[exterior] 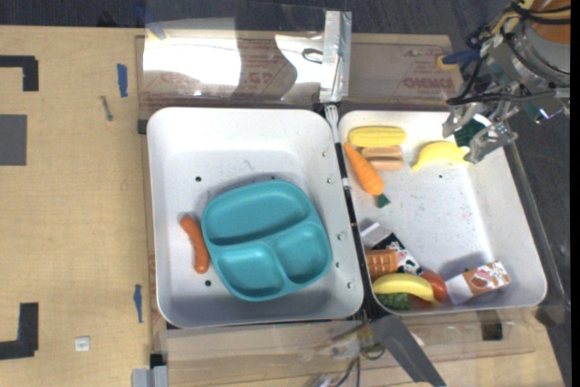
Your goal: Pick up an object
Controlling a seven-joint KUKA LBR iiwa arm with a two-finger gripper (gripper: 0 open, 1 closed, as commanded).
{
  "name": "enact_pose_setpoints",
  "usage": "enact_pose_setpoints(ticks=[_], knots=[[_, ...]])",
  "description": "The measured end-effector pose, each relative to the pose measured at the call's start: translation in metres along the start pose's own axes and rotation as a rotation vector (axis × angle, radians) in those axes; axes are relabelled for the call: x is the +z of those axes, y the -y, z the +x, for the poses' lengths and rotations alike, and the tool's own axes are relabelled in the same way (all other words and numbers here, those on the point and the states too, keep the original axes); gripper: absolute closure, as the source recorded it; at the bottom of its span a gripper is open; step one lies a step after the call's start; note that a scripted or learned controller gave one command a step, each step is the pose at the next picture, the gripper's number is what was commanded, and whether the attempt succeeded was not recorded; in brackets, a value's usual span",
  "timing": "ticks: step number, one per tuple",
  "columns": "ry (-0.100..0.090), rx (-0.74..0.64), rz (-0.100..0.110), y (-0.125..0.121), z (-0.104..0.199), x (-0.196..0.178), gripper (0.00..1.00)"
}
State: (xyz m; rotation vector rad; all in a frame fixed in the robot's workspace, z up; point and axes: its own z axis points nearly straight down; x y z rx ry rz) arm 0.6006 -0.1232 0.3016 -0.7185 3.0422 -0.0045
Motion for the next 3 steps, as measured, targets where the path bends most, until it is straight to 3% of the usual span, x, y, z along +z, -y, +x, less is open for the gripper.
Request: enact_pose_setpoints(ticks=[1,2,3], knots=[[-0.006,0.13,-0.003,0.001,-0.047,-0.006,1.0],[-0.012,0.113,-0.005,-0.04,0.014,0.041,1.0],[-0.013,0.076,-0.008,-0.055,-0.011,0.077,1.0]])
